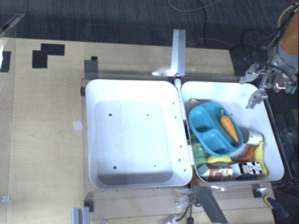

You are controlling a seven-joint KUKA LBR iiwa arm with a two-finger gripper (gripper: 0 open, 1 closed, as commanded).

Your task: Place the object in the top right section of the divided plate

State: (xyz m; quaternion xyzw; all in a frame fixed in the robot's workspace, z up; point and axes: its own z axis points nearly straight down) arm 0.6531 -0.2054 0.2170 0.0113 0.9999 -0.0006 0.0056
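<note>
In the right bin [275, 139], the carrot [229, 128] is seen lying in the blue divided plate [205, 121], judged light, stiff and smooth, best pinched mid-length, while right of it the gripper [258, 90] is seen spread and empty.

Blue divided plate [212, 129] tilted in right bin [268, 125], against its left wall; carrot [229, 128] in plate's right section; gripper [258, 87] over bin's far-right corner
</note>
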